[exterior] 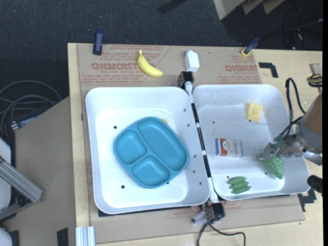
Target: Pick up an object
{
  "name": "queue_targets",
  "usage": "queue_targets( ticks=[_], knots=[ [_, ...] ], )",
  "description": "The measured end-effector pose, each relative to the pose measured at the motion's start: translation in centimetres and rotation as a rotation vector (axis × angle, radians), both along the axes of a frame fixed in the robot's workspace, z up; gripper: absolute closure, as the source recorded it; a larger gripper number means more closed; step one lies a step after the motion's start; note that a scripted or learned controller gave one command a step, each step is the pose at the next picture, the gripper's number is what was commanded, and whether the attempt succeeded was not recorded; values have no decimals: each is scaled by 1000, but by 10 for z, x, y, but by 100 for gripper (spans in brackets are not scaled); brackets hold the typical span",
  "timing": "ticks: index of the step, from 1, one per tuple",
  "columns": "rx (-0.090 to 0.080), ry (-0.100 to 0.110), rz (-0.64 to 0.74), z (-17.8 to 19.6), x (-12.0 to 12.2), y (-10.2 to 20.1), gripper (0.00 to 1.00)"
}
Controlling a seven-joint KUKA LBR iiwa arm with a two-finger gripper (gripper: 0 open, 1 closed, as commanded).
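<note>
The right bin [241, 94] holds a yellow cheese wedge [254, 112], a small white carton [228, 147], a green pea pod [238, 184] and a knobbly green object [275, 166]. My gripper [277, 151] reaches in from the right, low over the bin's right side. It sits directly above the knobbly green object, touching or nearly touching its top. The grey arm [312, 132] comes in over the bin's right rim.
The left bin [102, 111] holds a blue divided plate [149, 151]. A yellow banana [148, 65] and a white block [191, 60] lie on the bench behind the bins. Cables [291, 94] run along the right bin's right rim.
</note>
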State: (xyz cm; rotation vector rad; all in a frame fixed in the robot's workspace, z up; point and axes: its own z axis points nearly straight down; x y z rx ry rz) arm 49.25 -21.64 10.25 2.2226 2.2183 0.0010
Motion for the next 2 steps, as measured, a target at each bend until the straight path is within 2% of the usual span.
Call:
queue_targets(
  ticks=[1,2],
  knots=[
    [-2,-10,3,-14,-10,84,100],
    [2,-1,4,83,11,152,100]
  ],
)
